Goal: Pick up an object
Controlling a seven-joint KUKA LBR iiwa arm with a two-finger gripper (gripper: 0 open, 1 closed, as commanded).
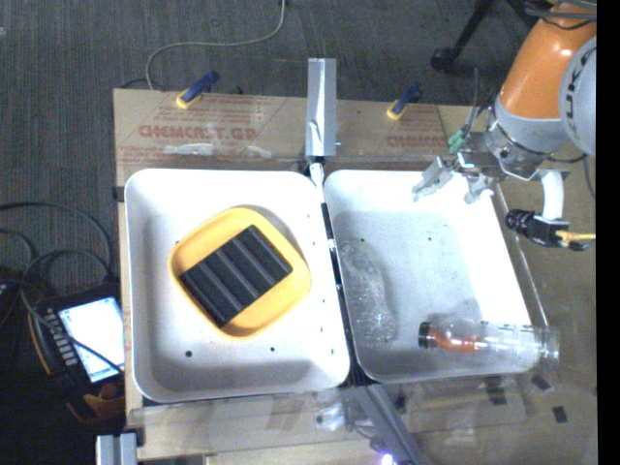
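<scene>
Fingers (453, 175) look spread apart with nothing between them, hanging over the far right corner of the right white bin (426, 235). 2 candidates in that bin: a clear plastic bottle with an orange inner part (481, 340) lying along the near wall, and a crumpled clear plastic bag (368, 294) by the left wall. Left white bin (155, 221) holds a yellow rounded tray with a black ribbed insert (240, 271). Risks: bottle may roll off a pinch; wall may block 1 finger.
</scene>
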